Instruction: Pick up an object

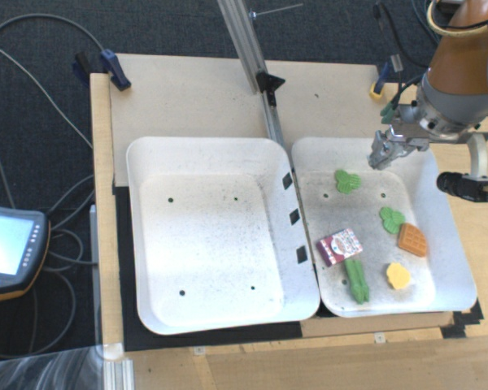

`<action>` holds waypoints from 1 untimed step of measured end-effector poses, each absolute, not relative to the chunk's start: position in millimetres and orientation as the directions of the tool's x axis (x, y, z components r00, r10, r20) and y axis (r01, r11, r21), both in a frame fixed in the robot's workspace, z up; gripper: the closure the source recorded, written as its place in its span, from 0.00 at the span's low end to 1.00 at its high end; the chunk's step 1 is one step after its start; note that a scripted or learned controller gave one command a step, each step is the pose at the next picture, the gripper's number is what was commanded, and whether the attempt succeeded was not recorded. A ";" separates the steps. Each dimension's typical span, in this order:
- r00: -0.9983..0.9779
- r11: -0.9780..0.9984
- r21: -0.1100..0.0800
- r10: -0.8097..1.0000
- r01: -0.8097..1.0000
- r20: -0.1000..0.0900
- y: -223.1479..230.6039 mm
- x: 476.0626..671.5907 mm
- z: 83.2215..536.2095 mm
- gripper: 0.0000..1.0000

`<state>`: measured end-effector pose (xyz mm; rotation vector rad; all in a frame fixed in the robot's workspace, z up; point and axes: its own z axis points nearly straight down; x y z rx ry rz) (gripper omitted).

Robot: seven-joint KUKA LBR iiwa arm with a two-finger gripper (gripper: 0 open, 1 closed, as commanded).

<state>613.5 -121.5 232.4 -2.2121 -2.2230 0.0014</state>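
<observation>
Dark carpet strewn with cables surrounds a pale wooden table [195, 96] carrying two shallow white bins side by side, seen from the fixed overhead camera. Every candidate for the pick lies in the right bin [447, 226]: a green piece [347, 181] near its upper middle, another green piece [392, 217] touching an orange waffle-like block [412, 240], a yellow piece [398, 276], a small pink-and-white box [339, 246] and a long green item [356, 280] just below that box. The left bin [150, 242] has a speckled floor. Reaching in from the right, the grey-and-orange arm hangs its claw [380, 154] over the right bin's upper rim, near the first green piece but apart from it; nothing is between its fingers, and whether they stand wide or narrow cannot be told. That green piece sits alone with open floor around it, likely the easiest approach, whereas the box and long green item crowd the dividing wall.
</observation>
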 end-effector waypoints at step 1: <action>-0.006 0.006 -0.003 1.000 1.000 0.004 -70.7 592.3 243.4 1.00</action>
